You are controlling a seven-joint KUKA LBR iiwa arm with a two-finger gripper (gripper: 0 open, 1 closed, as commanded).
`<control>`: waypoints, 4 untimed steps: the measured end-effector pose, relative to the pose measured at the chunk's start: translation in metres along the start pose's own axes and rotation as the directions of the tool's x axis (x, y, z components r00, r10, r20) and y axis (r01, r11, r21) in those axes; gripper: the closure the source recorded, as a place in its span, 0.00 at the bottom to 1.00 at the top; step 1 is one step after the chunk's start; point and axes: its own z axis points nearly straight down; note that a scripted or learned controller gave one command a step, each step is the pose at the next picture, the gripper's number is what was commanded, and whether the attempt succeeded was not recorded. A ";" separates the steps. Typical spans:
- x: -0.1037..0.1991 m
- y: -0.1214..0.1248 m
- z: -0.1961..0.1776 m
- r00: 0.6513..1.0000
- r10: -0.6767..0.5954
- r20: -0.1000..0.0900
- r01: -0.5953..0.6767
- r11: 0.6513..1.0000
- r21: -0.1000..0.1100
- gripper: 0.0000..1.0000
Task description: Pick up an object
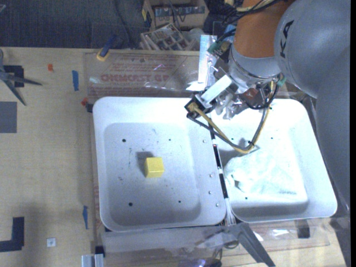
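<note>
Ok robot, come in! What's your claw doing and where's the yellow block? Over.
Gripper up over the back edge of the bins, nothing seen in it. Yellow block sitting in the left bin, untouched. Nothing near the block.

Yellow block (154, 167) flat in left bin (111, 115)

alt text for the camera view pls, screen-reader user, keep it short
A small yellow block lies alone near the middle of the left white bin, untouched. The grey-and-orange arm reaches in from the right, its gripper above the back edge of the right white bin, well apart from the block. Both bins sit side by side on a wooden bench.
</note>
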 end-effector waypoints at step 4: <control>0.000 0.003 -0.040 1.000 0.002 -0.003 -0.002 1.000 -0.004 1.00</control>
